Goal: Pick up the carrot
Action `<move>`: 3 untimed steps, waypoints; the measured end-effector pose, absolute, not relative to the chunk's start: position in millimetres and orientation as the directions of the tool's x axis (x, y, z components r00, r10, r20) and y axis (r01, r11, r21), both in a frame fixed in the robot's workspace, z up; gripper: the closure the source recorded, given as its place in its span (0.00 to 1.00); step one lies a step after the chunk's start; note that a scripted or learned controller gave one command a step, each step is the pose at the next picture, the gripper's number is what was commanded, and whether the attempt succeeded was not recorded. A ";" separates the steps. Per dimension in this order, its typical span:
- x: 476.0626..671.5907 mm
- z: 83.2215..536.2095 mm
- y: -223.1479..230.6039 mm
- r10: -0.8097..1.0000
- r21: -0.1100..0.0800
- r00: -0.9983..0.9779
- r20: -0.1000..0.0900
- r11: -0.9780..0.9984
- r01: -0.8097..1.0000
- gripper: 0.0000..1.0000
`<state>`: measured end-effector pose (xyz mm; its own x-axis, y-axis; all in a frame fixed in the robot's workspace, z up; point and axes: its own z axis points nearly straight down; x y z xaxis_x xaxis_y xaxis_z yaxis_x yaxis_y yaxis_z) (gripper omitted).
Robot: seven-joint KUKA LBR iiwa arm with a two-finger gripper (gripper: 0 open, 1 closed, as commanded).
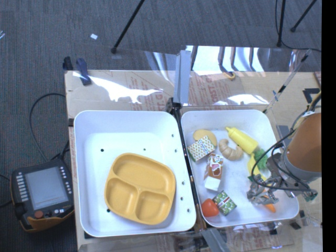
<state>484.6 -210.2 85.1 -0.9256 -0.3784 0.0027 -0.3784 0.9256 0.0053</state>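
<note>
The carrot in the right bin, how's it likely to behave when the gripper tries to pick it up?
The carrot looks small and partly hidden under the gripper, so it is probably light. If tapered and smooth, it may squirt sideways from the grip. It lies near the right bin's wall, which might stop it rolling far.

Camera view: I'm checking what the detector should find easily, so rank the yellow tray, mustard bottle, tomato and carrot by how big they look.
1. Yellow tray, by far the largest.
2. Mustard bottle.
3. Tomato.
4. Carrot, a small orange bit beside the gripper, partly hidden, so its rank is unsure.
</note>
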 end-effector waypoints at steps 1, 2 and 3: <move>575.8 85.9 -130.0 -0.128 0.005 -0.992 0.000 0.992 -0.128 1.00; 540.7 301.2 -177.6 -0.311 -0.006 -0.950 -0.011 0.950 -0.311 1.00; 539.1 295.0 -176.8 -0.311 0.003 -0.951 -0.002 0.950 -0.311 0.00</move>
